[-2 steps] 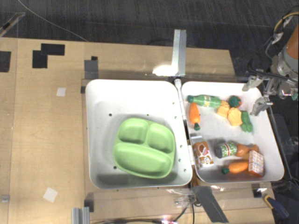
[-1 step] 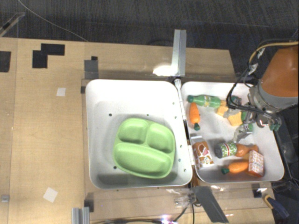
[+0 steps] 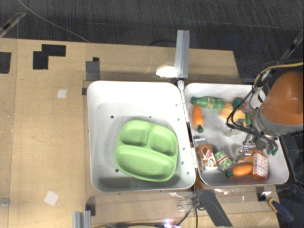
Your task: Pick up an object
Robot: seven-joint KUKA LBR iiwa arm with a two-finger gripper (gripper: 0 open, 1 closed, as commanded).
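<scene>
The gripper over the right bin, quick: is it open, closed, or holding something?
Gripper: low in the right bin among the toy foods; its state cannot be told.

The arm (image 3: 285,101) comes in from the right side of the frame, and most of what shows is the big orange band above the wrist, seen almost straight from above. Below that sits the grey wrist section with black cables looping around its left side. The tool (image 3: 248,149) hangs off the lower left of the wrist, pointing pretty much straight down. From this angle the metal bits at the tip blur together, so its state is honestly hard to call.
</scene>
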